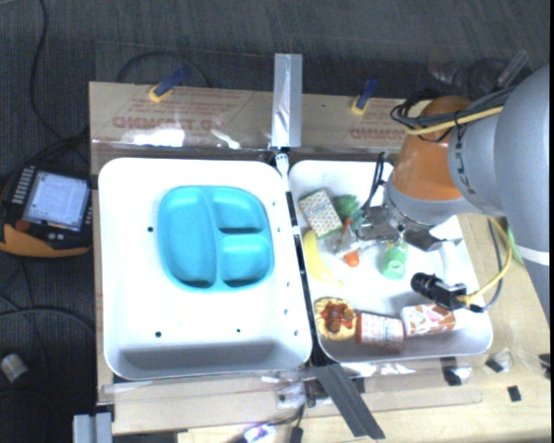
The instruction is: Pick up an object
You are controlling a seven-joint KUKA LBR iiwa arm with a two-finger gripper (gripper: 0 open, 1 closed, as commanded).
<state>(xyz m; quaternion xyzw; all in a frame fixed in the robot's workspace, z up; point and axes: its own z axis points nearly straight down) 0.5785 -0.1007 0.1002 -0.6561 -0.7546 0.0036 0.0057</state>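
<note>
From the overhead camera, my gripper [374,232] is down in the right bin [462,340] among the clutter, just above a small orange piece [352,258] and beside a green bottle [393,261]; I cannot tell its grasp state. I judge I am mid-reach: next I must settle on one object, close, and lift straight up.

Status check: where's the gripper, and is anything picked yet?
Gripper low in the right bin, among the clutter; grasp not confirmed. Carrot and green bottle right beside it. Blue tray alone in the left bin.
</note>
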